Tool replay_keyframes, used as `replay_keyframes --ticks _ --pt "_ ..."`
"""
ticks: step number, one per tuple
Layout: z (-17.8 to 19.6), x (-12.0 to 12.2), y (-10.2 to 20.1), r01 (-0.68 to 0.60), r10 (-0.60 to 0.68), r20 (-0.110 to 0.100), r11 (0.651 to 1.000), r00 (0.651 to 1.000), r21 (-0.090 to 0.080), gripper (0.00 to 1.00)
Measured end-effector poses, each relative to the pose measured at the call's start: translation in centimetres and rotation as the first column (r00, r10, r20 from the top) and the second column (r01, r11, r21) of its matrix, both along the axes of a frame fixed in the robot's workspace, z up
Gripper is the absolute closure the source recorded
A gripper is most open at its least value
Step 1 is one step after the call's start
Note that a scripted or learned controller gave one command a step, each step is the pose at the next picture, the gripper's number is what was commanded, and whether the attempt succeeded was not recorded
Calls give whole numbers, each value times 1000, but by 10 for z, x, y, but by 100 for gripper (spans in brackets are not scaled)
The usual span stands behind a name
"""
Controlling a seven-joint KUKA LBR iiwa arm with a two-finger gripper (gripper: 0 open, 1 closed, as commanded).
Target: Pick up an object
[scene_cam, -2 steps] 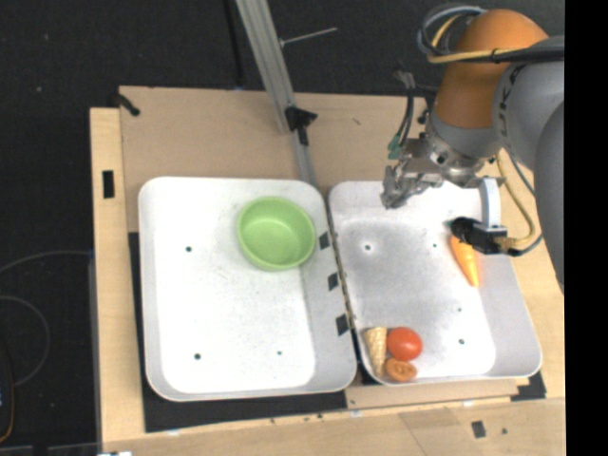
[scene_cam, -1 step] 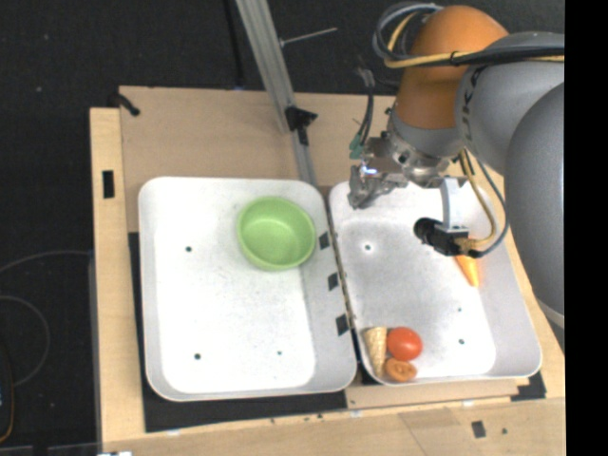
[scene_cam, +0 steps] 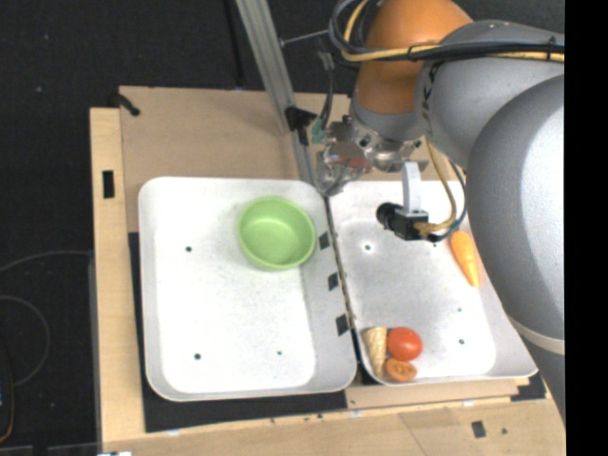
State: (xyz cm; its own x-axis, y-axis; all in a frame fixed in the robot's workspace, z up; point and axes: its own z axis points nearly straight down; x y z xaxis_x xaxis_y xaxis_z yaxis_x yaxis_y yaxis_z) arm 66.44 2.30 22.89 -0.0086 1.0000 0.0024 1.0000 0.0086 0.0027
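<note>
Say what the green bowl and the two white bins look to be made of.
Green bowl: likely plastic, matte; even colour, soft shading, no sharp glints. Left bin and right bin: probably plastic too, smooth white with fine speckling and rounded moulded corners; painted metal cannot be ruled out.

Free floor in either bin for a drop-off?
Left white bin: bare everywhere left of and below the green plastic bowl. Right white bin: bare middle, between the orange carrot by its right wall and the divider. Crowded: its bottom-left corner with red tomato, beige cone and small orange piece; its top-left, under the gripper.
</note>
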Motion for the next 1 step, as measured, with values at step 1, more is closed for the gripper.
replay_keyframes --ticks 1 --pt "-5 -1 53 1 -1 -1 1000 1000 -1 100"
